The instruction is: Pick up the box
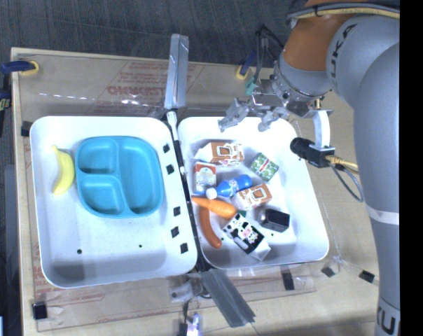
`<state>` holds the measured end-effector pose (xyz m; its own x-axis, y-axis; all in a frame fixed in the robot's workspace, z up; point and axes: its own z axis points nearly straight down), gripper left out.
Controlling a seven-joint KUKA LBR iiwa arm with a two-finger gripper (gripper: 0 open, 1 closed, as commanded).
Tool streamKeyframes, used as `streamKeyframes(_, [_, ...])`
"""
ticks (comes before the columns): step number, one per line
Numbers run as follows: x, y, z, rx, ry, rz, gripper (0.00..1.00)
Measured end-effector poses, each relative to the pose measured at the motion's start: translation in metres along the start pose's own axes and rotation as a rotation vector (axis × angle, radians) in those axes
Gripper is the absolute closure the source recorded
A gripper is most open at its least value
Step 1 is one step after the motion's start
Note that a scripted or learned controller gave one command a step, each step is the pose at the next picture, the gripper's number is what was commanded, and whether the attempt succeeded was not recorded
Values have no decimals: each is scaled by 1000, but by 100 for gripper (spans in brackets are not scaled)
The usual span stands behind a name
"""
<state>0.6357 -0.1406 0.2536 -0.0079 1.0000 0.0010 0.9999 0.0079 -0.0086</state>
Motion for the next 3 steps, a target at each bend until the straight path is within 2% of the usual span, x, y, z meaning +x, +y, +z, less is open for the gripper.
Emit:
streamKeyframes(1, [-18,22,21,-2,0,304,0])
streamKeyframes(2, [-58,-2,-62,-5,-1,-25,0])
streamKeyframes(3, [-26,21,108,0,1,30,0])
